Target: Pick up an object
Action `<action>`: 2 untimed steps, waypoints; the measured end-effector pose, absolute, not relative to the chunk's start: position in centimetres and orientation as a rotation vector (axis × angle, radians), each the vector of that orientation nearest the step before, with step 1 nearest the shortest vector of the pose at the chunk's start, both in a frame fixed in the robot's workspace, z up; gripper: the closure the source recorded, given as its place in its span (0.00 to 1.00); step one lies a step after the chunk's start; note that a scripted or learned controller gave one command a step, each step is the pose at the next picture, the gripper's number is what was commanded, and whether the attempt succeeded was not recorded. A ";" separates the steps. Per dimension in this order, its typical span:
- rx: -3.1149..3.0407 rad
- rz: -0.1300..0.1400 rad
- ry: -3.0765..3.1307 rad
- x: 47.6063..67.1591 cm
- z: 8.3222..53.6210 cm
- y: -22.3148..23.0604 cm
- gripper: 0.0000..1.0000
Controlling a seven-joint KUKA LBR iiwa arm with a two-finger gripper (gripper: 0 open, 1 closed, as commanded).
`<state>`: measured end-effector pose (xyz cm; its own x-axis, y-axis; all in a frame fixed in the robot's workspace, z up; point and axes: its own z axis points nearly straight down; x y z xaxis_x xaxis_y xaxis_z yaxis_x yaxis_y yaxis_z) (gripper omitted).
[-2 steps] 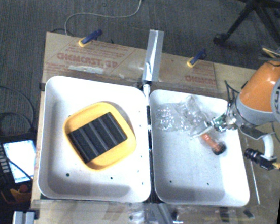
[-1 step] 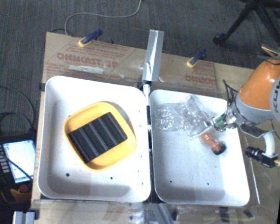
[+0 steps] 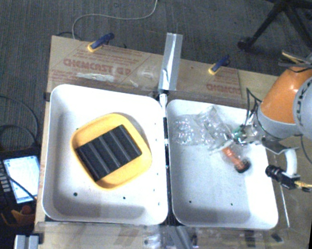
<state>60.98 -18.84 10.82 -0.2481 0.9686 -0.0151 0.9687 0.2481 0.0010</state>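
My gripper [image 3: 239,134] reaches into the right bin [image 3: 230,210] from the right, low over its upper right part. Just below its tip lies a small copper-coloured cylinder with a dark end [image 3: 236,159]. A crumpled clear plastic piece [image 3: 200,128] lies to the gripper's left, and its right edge touches or nearly touches the tip. In the left bin [image 3: 57,182] sits a yellow tray with a black ribbed insert [image 3: 111,150].
The arm's orange band [image 3: 284,98] and grey wrist hang over the right bin's right rim. A metal divider post [image 3: 170,60] stands behind the gap between the bins. Two blue and yellow clamps [image 3: 100,41] [image 3: 219,63] hold the cardboard base at the back.
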 end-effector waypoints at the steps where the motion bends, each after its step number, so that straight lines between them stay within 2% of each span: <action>1: 1.864 0.002 2.540 61.6 10.8 -19.9 0.00; 2: 1.813 0.012 2.587 61.7 10.7 -20.3 0.00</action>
<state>61.75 -20.35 10.71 -0.3409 0.9399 0.0184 0.9401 0.3410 -0.0039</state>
